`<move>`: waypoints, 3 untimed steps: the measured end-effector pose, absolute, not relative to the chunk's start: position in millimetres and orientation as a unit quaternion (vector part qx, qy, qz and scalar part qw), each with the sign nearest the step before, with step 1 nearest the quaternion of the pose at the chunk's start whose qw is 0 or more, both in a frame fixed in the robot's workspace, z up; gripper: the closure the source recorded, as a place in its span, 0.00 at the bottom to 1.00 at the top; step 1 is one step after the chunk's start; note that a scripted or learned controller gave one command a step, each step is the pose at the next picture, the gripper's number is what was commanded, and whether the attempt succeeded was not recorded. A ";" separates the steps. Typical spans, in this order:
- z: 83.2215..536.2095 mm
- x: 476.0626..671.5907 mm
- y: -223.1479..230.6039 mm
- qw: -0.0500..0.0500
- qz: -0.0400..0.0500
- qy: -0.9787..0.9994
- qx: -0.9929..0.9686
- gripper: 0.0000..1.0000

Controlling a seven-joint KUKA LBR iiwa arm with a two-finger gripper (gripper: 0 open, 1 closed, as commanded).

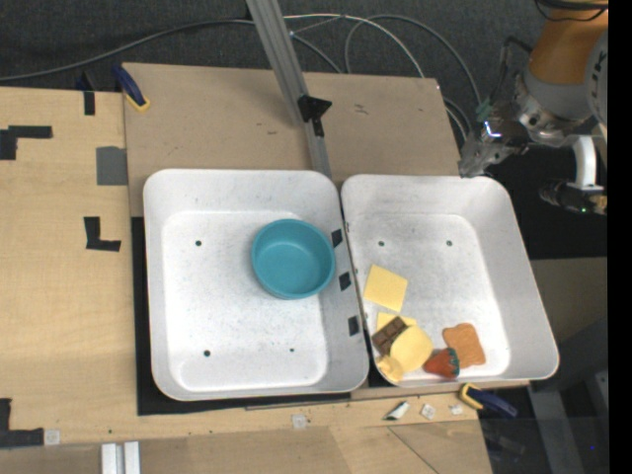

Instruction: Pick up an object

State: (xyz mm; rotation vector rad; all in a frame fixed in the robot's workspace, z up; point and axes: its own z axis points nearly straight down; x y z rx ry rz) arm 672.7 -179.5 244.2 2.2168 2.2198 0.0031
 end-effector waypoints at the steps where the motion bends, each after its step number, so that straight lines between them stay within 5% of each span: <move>1: 259.9 673.2 -179.1 0.000 0.000 0.708 0.707 1.00; 3: 248.9 619.2 -68.0 -0.002 -0.001 0.709 0.705 1.00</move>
